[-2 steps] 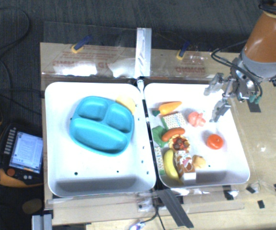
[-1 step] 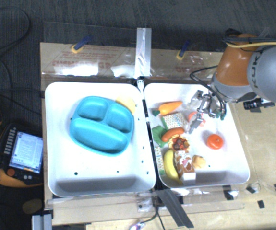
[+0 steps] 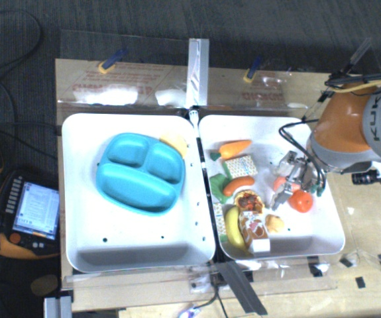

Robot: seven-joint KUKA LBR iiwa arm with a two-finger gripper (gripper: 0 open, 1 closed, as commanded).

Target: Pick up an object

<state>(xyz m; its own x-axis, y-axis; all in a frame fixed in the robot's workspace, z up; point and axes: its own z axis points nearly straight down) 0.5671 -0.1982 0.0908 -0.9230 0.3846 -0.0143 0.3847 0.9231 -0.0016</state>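
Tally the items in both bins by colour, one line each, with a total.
Blue: 1, the divided plate
Yellow: 2, the banana and a piece behind the plate
Orange: 2, carrot and sausage-like piece
Red: 1, tomato
Total: 6, leaving out the jumbled mixed-colour pieces.

Arm lettering: on the grey arm (image 3: pixel 374 121), up and to the right of the pincer (image 3: pixel 289 181), part of a dark letter K was readable at the picture's edge.
Board print: the brown board (image 3: pixel 130 85) behind the bins, far up and left of the pincer, carried faded reddish print too blurred to read.
Handheld screen: the pendant (image 3: pixel 31 211) well to the left of the pincer showed a lit screen with lines too small to read.
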